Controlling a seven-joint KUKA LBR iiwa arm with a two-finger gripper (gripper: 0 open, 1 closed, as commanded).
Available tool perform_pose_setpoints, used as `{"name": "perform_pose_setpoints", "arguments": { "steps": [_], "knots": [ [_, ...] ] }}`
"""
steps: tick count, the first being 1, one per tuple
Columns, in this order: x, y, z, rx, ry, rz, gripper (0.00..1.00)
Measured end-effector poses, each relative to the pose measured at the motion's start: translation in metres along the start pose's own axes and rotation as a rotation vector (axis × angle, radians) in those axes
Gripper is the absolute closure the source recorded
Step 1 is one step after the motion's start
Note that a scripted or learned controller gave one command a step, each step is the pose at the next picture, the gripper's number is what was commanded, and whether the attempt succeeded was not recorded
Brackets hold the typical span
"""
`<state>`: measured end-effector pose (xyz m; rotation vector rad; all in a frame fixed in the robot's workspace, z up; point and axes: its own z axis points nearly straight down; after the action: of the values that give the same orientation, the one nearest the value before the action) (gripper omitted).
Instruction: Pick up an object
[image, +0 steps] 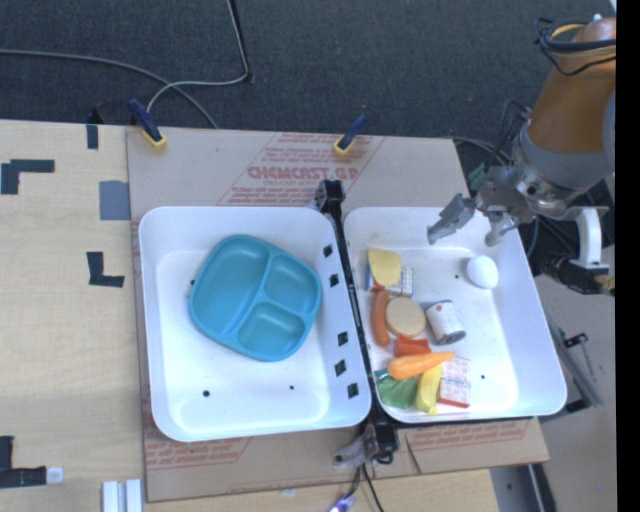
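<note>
The right bin (520, 375) holds several toy foods: a yellow cheese wedge (383, 266), a sausage (380, 316), a round bun (406, 318), a small can (444, 323), a carrot (420, 365), a yellow piece (430, 389), a green piece (395, 392), a red-and-white packet (456, 381) and a white egg (483, 271). My gripper (472, 224) hangs open above the bin's far right part, just up and left of the egg, with nothing between its fingers.
The left bin (160, 330) contains a blue divided plate (256, 296). Both bins rest on a cardboard sheet (290, 170) held by two blue-and-yellow clamps (146, 121). A black clip strip (344, 300) joins the bins. Cables run across the dark floor behind.
</note>
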<state>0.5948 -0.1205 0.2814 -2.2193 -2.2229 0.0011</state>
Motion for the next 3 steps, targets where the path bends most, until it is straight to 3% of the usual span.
{"name": "perform_pose_setpoints", "arguments": {
  "steps": [1,2,3],
  "knots": [
    [0.046,0.007,0.098,0.003,0.001,-0.001,0.0],
    [0.026,0.038,0.157,0.003,-0.001,0.001,0.0],
    [0.026,0.051,0.196,-0.001,-0.001,-0.001,0.0]
  ]
}}
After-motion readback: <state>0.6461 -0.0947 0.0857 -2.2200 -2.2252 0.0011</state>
